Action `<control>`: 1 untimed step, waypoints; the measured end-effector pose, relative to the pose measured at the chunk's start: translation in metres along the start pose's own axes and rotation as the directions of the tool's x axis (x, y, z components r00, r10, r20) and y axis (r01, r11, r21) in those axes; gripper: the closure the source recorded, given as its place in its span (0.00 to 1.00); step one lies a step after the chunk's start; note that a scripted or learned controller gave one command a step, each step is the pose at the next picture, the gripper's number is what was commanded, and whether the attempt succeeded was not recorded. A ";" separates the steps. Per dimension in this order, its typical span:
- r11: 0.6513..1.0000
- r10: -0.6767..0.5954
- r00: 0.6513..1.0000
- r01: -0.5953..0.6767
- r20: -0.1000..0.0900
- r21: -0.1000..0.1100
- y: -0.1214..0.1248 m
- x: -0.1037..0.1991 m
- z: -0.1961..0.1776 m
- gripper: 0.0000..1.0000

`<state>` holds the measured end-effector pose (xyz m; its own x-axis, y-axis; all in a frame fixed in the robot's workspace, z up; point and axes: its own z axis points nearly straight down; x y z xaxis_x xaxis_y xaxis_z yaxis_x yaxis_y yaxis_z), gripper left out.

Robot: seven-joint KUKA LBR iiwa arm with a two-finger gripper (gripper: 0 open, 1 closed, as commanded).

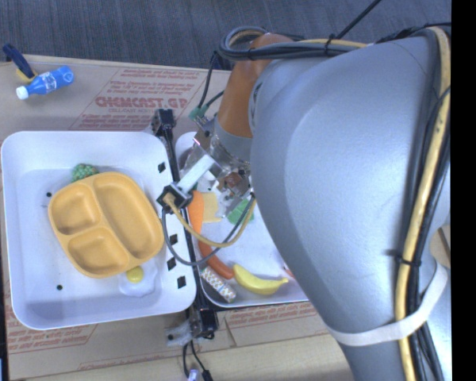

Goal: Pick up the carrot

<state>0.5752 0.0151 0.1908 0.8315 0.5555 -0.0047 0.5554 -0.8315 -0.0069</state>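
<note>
The carrot (197,209) is an orange piece lying at the left side of the right bin (263,254), close to the wall between the two bins. My gripper (224,187) hangs just above and to the right of it, under the orange band of the wrist. A pale yellow thing and a green thing sit right beside the gripper's tip. The big grey arm hides most of the right bin.
A banana (258,280) and a reddish-orange stick (214,264) lie at the right bin's front. The left bin (16,213) holds a yellow divided plate (103,222), a green broccoli (85,171) and a fried egg (139,280). A blue bottle (46,81) lies on the cardboard behind.
</note>
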 end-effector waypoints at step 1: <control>0.971 0.240 0.971 -0.240 0.000 0.001 0.037 -0.054 0.000 0.00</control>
<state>0.5507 -0.0455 0.1908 0.9405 0.3396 -0.0066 0.3396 -0.9406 -0.0067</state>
